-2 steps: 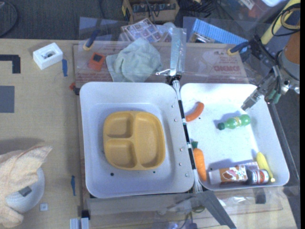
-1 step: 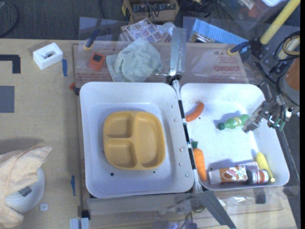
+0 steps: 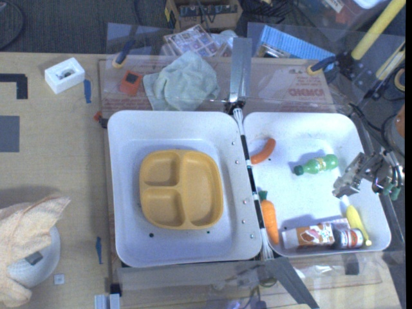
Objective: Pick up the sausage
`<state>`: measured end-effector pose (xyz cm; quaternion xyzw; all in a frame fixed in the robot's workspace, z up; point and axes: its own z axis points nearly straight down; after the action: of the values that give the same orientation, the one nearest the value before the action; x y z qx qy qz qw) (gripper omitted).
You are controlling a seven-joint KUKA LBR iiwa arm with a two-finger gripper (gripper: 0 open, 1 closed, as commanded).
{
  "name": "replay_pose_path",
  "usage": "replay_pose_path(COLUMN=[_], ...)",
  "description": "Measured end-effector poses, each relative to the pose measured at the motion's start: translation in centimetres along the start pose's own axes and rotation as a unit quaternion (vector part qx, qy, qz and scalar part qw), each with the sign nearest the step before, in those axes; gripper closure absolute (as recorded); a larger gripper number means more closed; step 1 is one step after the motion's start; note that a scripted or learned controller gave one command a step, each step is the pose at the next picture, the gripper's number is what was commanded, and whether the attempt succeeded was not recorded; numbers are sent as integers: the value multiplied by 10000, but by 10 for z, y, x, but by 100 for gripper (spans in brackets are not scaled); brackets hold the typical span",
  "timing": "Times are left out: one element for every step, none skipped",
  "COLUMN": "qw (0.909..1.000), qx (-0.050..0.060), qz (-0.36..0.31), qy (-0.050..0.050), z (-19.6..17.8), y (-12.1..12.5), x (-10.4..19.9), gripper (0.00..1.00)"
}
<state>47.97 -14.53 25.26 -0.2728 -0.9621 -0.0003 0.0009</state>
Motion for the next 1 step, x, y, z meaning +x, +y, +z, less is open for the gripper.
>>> replay_pose_path(qw=[9974], qx=[-1], qz=[-718], qy=[-3], z=[11], y=[14], x=[9], gripper=[100])
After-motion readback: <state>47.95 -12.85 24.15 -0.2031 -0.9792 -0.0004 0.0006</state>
